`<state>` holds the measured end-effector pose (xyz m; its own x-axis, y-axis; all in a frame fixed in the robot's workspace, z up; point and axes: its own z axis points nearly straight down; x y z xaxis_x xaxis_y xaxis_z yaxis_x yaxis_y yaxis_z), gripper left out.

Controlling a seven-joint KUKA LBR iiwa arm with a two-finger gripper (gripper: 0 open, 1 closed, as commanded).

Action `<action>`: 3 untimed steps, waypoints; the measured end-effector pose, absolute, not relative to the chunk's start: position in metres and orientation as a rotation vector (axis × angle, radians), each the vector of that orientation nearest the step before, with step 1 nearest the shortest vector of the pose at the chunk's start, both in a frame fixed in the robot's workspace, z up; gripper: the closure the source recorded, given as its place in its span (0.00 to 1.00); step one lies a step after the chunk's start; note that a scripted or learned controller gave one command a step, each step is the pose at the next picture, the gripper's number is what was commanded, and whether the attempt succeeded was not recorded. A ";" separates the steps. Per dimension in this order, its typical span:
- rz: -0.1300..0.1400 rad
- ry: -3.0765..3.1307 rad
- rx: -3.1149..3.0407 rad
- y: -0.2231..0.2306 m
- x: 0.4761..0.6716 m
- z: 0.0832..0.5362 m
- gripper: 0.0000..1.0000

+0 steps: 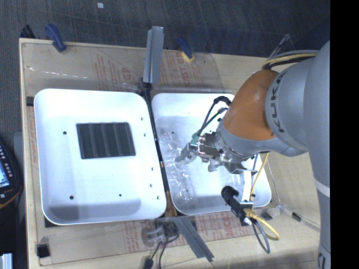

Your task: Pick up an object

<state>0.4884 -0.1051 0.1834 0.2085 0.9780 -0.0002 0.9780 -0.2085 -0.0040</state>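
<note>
Left bin (50,150): just dark grated block (105,139), skip. Right bin (258,198): clear crinkly plastic things (176,167) along left wall. Gripper (188,153) right over them; pincer state, can't tell. I'd drop straight, centre on one piece.

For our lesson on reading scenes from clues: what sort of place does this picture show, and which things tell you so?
Probably a robotics lab or test bench. A grey and orange robot arm reaches over two shallow white bins set side by side on a wooden bench, with blue clamps along its far edge and loose cables near the front.
</note>
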 end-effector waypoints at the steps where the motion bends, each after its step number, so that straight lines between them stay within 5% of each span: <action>1: 0.000 -2.078 -2.355 -0.129 0.511 0.191 0.00; 2: 0.003 -2.019 -2.403 -0.109 0.476 0.195 0.00; 3: 0.001 -2.001 -2.421 -0.195 0.521 0.200 0.00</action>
<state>0.5215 -0.1951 0.2004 0.1882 0.9821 0.0001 0.9821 -0.1882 -0.0010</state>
